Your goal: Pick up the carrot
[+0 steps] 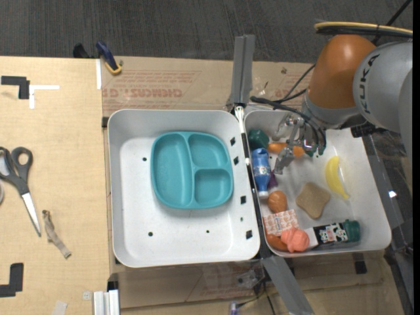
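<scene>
The carrot (298, 151) is a small orange piece lying in the upper left part of the right bin (371, 195). My gripper (291, 147) reaches in from the right and sits directly on top of it. Orange shows on both sides of the gripper's metal parts, and the carrot's middle is hidden under the tool. I cannot tell whether the carrot is resting on the bin floor or raised off it.
Around the carrot lie a dark teal item (258, 138), a blue bottle (261, 169), a banana (336, 176), a slice of bread (312, 200), an orange ball (278, 200) and a pink toy (296, 240). The left bin (131, 241) holds a teal divided plate (192, 169).
</scene>
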Motion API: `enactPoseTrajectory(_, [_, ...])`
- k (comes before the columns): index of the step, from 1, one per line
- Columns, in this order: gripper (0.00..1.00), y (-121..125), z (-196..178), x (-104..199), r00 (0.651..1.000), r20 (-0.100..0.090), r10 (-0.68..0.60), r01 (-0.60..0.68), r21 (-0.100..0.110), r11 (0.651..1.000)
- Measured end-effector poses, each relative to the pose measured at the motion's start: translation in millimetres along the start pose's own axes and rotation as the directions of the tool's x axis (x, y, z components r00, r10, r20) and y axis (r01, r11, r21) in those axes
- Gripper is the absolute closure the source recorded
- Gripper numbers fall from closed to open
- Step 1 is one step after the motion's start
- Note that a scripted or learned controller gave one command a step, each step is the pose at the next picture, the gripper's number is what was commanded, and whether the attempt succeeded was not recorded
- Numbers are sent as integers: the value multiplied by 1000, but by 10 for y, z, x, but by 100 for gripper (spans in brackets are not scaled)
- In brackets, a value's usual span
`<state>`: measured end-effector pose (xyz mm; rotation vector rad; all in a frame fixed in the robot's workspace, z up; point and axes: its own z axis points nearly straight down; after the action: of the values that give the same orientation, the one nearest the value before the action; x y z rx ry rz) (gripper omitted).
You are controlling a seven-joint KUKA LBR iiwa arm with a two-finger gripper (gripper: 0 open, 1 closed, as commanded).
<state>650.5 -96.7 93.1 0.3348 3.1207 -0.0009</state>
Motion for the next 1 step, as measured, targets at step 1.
enactPoseTrajectory(1, [100,12,-107,-14,1000,6,-4,4,1,1000])
